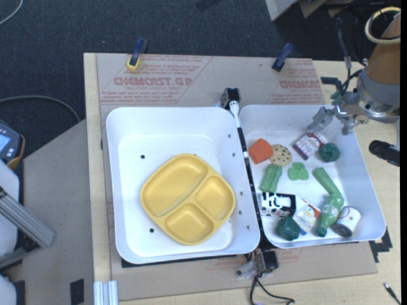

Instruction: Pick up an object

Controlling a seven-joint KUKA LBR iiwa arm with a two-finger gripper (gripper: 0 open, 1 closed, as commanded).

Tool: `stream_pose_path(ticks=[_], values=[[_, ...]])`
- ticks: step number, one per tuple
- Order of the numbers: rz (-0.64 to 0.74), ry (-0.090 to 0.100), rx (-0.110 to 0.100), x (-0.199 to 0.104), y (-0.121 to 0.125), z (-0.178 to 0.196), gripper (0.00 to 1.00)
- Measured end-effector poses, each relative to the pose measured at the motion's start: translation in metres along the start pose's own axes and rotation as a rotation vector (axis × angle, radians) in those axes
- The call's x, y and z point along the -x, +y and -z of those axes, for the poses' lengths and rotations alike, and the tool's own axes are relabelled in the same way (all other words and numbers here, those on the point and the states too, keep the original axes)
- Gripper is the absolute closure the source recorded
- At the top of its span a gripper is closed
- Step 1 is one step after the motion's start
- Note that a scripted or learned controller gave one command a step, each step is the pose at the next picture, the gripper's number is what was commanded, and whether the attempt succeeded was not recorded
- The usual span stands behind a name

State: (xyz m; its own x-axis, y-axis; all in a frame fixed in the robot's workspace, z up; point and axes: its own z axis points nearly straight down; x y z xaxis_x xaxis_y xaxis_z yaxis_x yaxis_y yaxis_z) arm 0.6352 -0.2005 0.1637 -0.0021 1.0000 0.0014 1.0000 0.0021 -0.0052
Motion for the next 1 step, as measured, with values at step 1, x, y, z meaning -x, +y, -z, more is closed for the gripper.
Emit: stream_pose_path(ticks=[1], values=[[0.000, 0.001, -0.001, -0.0038, -0.0007, -0.0431, 0.00]])
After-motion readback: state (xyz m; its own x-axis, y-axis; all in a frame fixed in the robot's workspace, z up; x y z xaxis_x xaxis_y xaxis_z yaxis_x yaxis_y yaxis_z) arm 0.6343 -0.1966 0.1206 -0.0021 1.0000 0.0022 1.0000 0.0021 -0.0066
